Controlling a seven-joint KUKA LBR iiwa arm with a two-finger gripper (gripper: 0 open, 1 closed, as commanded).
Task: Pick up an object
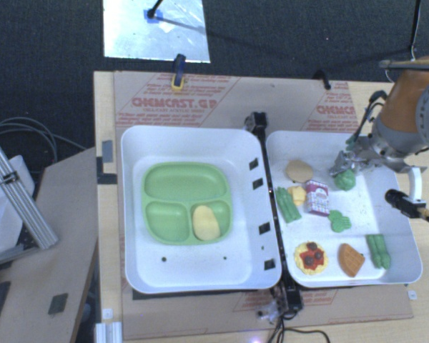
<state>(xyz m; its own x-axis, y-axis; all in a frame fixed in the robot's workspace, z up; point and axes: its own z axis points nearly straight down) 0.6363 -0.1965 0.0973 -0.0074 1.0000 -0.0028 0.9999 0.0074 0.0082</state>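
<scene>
Two bins sit side by side on the bench. In the left bin a divided tray holds a potato in its front right compartment. In the right bin, the cookie lies at the back, the carton mid-bin, and the pizza and bread along the front.

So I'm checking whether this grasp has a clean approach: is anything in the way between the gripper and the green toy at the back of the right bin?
Nothing visible does. The gripper sits right over the green toy, and the nearest neighbour, the tan cookie, lies clear to its left.
</scene>
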